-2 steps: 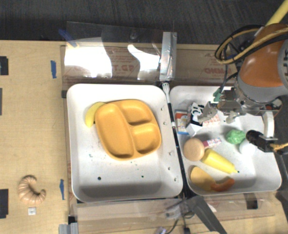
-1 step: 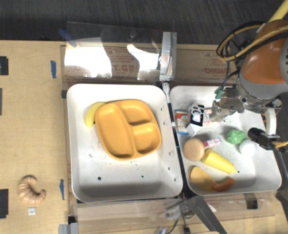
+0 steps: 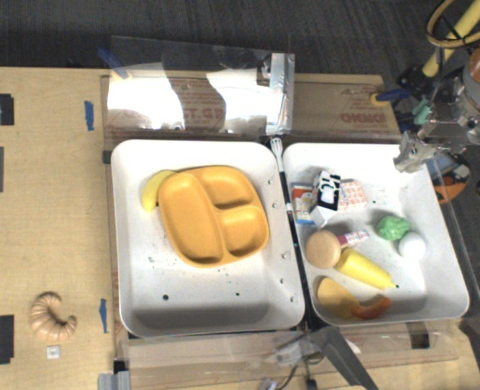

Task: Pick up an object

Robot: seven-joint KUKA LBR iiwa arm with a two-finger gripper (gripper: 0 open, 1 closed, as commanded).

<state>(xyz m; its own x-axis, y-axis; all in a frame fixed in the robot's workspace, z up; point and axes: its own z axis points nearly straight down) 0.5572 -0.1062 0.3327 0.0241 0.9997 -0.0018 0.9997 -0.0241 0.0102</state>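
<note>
Two bins, hand at rim

Dark grey carpet floor behind cardboard-topped bench.

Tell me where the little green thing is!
The small green lumpy object lies in the right white bin, toward that bin's right side in the camera view, right beside a small white ball and above the yellow cone-shaped toy.

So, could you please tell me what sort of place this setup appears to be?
Probably a robotics lab's grasping bench: two white bins, toy food such as an orange divided plate, and a taped cardboard surface, with the arm's end effector alongside.
</note>
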